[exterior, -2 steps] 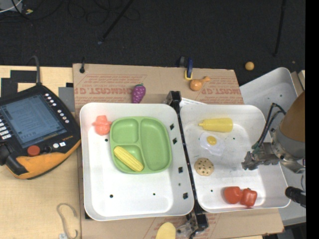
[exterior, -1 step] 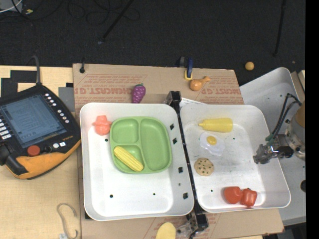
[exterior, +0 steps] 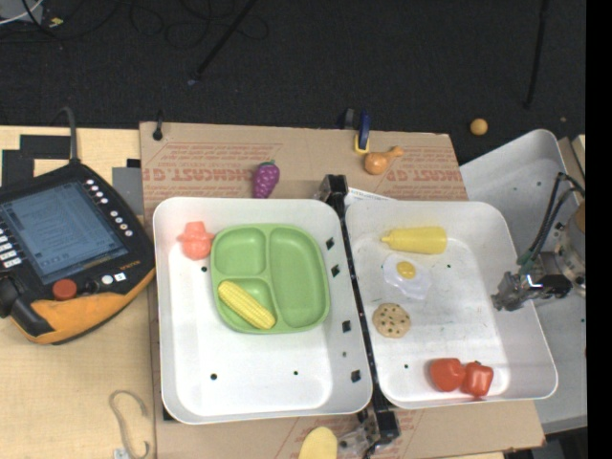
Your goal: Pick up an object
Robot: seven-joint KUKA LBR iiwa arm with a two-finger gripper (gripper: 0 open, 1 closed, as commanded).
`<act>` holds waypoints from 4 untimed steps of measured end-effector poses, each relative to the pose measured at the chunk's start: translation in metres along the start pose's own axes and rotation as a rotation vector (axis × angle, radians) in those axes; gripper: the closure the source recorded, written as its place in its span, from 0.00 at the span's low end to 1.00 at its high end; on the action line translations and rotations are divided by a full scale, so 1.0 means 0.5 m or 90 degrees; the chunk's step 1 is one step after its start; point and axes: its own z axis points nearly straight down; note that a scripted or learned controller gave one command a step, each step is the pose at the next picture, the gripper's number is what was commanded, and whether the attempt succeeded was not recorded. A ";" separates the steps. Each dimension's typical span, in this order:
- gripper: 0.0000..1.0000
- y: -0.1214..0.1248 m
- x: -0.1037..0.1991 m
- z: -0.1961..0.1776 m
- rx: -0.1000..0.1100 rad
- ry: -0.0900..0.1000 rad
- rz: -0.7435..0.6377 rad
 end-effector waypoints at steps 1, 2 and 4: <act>1.00 0.027 0.092 0.010 0.002 0.001 -0.002; 1.00 0.051 0.201 -0.003 0.001 0.001 -0.003; 1.00 0.067 0.407 -0.006 0.002 0.001 -0.002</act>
